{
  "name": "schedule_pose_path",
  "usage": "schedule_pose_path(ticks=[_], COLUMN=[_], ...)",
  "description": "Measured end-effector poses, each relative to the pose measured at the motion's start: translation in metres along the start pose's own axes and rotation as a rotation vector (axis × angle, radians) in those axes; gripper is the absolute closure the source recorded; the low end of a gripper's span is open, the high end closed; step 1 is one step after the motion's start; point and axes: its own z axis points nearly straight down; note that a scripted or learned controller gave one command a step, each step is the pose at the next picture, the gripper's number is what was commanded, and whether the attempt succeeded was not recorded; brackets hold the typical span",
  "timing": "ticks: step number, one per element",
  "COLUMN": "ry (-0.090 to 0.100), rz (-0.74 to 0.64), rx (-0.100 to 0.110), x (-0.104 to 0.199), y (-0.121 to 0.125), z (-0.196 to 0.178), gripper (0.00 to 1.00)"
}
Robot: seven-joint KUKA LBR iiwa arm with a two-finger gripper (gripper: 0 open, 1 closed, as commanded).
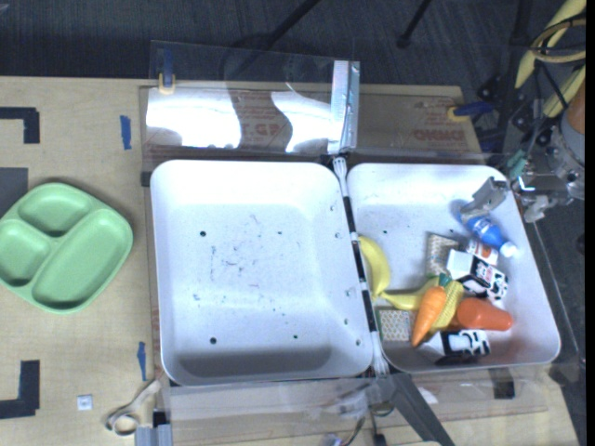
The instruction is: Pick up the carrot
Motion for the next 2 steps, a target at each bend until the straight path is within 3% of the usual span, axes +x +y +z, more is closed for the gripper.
schedule_pose_path(ticks=[1,2], ry=[0.000,0.004], rz=[0.134,0.126], rx=[0.001,-0.020], x=[0.032,0.048], y=[-0.050,-0.062], z=[0.116,0.174], gripper=[0.00,0.00])
